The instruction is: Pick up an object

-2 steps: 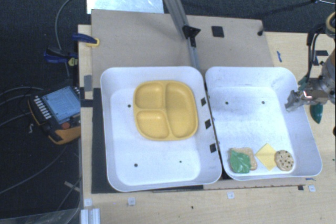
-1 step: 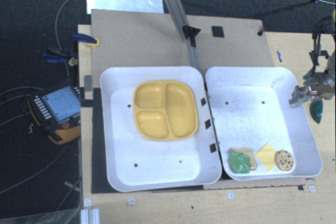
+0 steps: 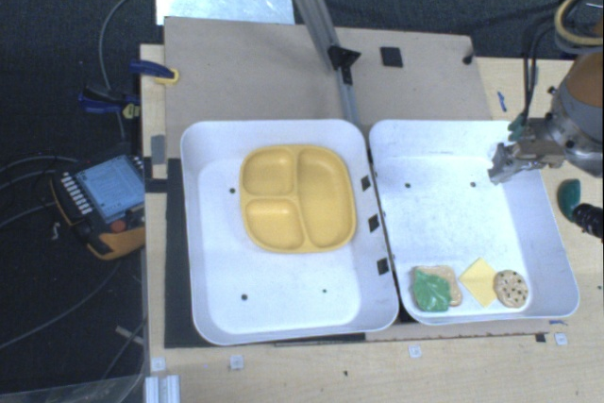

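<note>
Grey arm (image 3: 580,99), orange band, small grey metal pincer (image 3: 502,167)

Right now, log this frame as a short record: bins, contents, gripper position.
left bin: holds a yellow divided plate
right bin: three toy foods along the near edge
foods, left to right: green-topped toast, yellow cheese slice, cookie
gripper: over the right bin's far right part, apart from the foods
held: nothing seen

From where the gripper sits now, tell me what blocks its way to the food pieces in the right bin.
Nothing visible does. The gripper hangs over the right bin near its far right side; the green-topped toast, yellow cheese slice and cookie lie along the near edge, with bare white floor between.
</note>
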`<move>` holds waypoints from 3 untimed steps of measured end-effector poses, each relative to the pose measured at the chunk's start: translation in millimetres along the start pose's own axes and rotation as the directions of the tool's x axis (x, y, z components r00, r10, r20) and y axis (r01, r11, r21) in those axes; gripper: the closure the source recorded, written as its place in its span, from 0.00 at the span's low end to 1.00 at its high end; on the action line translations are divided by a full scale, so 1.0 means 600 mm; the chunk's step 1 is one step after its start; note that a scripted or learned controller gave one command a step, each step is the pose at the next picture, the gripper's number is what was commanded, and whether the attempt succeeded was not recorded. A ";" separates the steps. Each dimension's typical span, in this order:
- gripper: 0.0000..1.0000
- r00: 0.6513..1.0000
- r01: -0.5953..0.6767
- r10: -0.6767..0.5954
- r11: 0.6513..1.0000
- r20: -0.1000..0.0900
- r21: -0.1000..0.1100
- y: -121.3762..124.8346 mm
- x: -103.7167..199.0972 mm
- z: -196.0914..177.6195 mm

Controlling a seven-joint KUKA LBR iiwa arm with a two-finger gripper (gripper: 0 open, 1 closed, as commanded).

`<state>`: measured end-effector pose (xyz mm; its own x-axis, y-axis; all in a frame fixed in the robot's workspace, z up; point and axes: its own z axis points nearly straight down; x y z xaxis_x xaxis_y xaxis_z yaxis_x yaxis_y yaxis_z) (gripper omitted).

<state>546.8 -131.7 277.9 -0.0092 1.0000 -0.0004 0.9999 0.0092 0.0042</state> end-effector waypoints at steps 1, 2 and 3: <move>1.00 1.000 0.001 -0.001 1.000 -0.001 0.001 0.012 0.093 -0.003; 1.00 1.000 0.000 0.000 1.000 -0.001 0.002 0.018 0.189 0.004; 1.00 1.000 0.000 0.000 1.000 -0.001 0.003 0.042 0.266 0.037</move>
<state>570.8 28.2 255.9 -0.0091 1.0000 0.0010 1.0000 0.0091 0.0009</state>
